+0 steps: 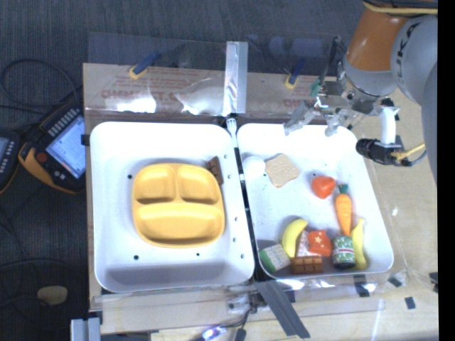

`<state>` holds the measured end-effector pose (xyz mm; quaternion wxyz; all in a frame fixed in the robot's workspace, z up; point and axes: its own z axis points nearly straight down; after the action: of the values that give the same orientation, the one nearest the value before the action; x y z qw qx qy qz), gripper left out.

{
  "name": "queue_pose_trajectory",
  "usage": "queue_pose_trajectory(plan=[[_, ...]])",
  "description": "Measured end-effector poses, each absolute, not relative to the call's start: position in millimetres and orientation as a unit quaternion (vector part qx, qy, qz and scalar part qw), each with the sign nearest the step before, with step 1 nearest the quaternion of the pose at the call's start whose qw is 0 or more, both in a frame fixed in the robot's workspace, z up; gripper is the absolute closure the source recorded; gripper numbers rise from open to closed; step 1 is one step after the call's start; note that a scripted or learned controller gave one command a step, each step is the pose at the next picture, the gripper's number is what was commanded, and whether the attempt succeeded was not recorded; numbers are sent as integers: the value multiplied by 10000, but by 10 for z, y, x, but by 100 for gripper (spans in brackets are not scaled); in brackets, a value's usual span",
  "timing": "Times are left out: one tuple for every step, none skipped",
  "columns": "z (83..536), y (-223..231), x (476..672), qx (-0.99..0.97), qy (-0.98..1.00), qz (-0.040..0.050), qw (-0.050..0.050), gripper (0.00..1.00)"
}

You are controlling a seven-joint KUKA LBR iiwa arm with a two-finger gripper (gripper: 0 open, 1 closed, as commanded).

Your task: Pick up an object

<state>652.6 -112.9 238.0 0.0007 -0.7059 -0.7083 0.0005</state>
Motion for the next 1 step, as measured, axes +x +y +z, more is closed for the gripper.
queue_pose_trajectory(plan=[[992, -1304, 6378, -6837, -7298, 5, -5, 0]])
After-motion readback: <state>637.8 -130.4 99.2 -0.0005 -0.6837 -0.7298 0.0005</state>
